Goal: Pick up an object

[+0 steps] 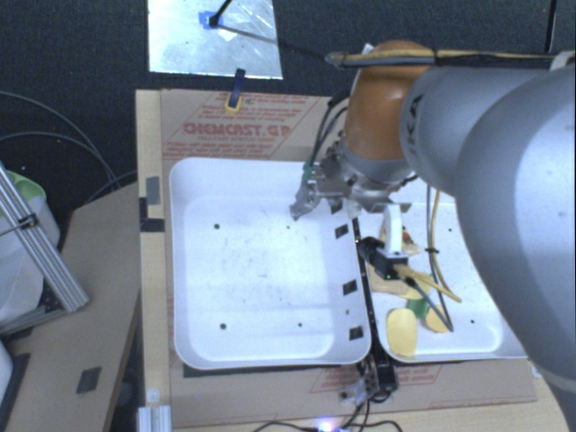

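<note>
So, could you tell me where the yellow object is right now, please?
It lies in the right bin, near that bin's front left corner, just right of the divider between the bins and below the gripper.

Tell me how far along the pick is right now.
Nothing looks picked yet. The gripper sits over the left bin, near the divider, with no object visible at it. The loose objects, a yellow piece among them, lie in the right bin, partly under the arm. Left to do: reach an object, grasp and lift it.

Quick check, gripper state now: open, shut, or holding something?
Gripper: cannot be told; it sits over the left bin's right rim, with nothing seen in it.
</note>
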`<state>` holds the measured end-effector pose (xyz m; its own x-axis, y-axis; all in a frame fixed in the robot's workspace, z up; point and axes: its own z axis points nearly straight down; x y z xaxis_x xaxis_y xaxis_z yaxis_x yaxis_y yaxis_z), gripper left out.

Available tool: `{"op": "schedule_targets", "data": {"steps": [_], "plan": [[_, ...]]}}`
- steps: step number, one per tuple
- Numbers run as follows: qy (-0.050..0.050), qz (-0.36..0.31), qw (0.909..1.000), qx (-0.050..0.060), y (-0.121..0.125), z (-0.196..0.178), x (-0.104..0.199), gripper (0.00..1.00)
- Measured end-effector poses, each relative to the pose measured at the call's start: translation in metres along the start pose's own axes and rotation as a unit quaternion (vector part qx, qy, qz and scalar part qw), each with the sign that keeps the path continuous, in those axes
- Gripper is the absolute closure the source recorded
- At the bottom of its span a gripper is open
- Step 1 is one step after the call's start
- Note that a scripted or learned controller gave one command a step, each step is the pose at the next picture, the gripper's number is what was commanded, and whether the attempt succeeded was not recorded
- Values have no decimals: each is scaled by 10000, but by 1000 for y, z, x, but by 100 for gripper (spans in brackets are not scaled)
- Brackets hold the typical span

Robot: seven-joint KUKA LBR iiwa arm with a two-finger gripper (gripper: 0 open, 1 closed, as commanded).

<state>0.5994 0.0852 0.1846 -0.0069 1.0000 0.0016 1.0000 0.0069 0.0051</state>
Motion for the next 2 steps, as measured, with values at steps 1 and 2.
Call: {"op": "schedule_targets", "data": {"steps": [1, 2], "plan": [[12, -6, 10000, -78, 51, -136, 33, 0], [-9, 4, 10000, 58, 68, -21, 54, 0]]}}
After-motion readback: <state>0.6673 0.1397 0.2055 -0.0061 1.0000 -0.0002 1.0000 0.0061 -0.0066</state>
